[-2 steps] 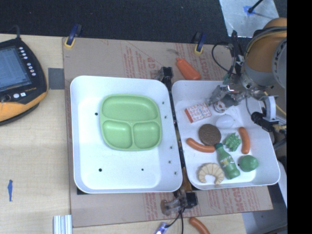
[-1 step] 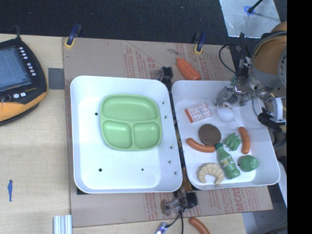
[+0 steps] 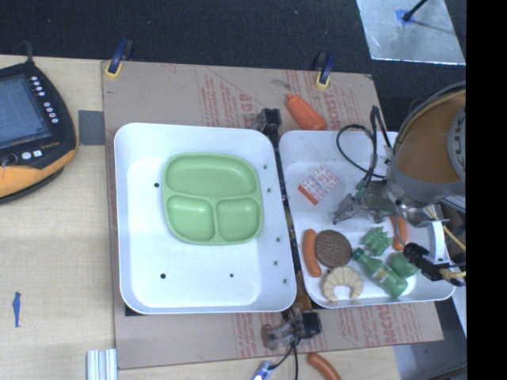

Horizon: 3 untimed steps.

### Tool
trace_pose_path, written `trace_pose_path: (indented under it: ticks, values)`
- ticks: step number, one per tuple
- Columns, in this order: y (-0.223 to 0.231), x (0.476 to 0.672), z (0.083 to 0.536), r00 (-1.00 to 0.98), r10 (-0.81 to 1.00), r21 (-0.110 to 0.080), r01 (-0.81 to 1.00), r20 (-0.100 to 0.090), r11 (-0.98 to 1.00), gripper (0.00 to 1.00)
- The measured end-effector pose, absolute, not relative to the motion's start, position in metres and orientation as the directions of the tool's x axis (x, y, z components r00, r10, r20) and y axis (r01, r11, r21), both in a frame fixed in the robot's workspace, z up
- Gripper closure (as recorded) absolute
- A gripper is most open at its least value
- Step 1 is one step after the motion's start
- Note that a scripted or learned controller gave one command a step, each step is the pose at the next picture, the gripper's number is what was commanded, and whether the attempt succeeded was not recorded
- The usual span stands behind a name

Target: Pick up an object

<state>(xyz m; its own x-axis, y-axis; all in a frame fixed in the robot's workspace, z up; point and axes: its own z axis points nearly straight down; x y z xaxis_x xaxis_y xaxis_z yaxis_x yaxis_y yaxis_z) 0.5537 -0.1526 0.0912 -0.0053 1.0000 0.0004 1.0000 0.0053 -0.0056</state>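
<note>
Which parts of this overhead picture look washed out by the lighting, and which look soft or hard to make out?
Camera view: the left bin's white floor glares, nearly featureless; the green tray stays clear; the gripper is dark and indistinct among cables; the arm is soft-edged.

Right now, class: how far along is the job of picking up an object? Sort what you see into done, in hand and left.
Done: the gripper is low inside the right bin, near the packet.
In hand: nothing visibly lifted; the cookie, croissant and bottle lie on the bin floor.
Left: grasping and lifting one item. The green tray sits in the left bin.
</note>
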Motion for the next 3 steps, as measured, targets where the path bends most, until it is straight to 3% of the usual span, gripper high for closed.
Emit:
trace_pose_path:
  ticks: [1, 2, 3]
  values:
    - [-0.100, 0.505, 0.091, -0.007, 1.000, -0.004, 1.000, 0.000, 0.007, 0.00]
    - [-0.101, 0.506, 0.102, -0.011, 1.000, -0.004, 1.000, -0.002, 0.011, 1.00]
    - [-0.191, 0.523, 0.182, -0.002, 1.000, -0.001, 1.000, -0.002, 0.002, 1.00]
